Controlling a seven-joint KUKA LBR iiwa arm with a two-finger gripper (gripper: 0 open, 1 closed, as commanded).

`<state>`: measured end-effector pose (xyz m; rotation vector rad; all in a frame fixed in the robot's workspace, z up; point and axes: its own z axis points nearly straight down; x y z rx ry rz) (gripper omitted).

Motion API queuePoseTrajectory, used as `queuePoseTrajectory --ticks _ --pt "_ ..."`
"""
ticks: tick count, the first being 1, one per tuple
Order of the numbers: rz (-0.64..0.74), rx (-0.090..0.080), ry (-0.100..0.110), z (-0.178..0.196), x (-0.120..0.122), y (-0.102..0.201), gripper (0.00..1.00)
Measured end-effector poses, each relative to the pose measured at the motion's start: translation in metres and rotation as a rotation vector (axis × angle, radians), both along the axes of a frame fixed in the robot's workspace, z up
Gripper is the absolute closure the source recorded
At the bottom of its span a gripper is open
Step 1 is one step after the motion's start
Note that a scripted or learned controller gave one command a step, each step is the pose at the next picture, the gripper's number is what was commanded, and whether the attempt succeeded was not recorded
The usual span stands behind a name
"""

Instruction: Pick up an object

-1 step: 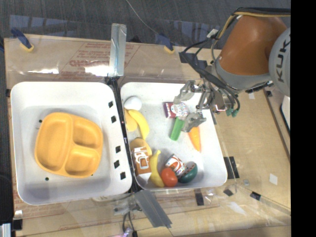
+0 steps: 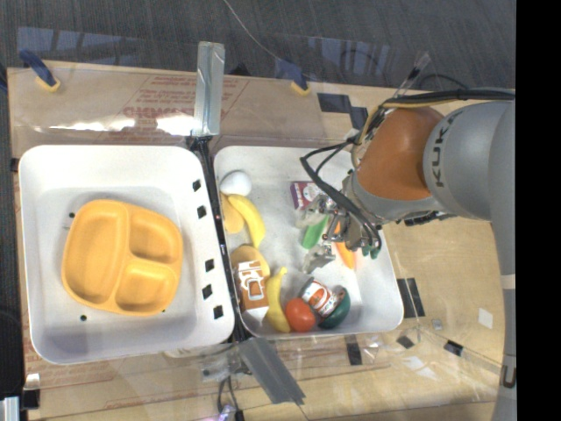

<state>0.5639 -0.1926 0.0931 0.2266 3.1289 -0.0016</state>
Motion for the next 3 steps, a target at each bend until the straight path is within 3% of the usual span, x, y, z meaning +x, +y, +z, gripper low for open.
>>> queuePoseTrajectory --ticks 1,2,3 --pt "0.01 -0.001 -0.002 0.011 0.002 0.003 1.0" --pt "0.11 0.0 0.0 0.013 0.065 -0.015 1.0" --pt "0.11 0.0 0.001 0.013 0.064 -0.015 0.0"
